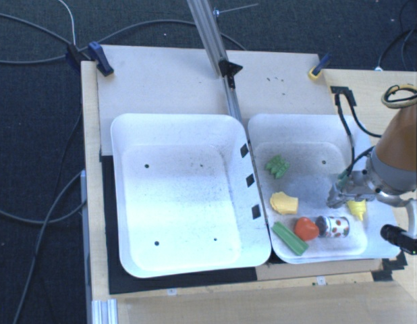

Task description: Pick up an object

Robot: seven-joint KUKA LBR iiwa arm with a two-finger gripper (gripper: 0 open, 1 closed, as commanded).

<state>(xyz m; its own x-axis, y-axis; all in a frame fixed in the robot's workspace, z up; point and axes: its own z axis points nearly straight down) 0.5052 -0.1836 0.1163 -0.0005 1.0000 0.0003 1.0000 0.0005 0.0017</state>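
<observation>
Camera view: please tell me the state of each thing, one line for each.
gripper: low inside the right bin, fingers unclear
right bin: holds all the objects
left bin: flat on the bench
green toy: lying apart
yellow piece: lying loose
green block: lying beside the red object
red object: resting against the can
can: on its side

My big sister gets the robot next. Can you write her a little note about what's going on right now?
Gripper: low in the right bin, near its right side; can't tell if it's open or shut, nothing seen in it.
Toys in that bin: green piece, yellow piece, green stick, red ball, spotted can, small yellow piece.
Done: nothing lifted yet.
Left: grab one.
</observation>
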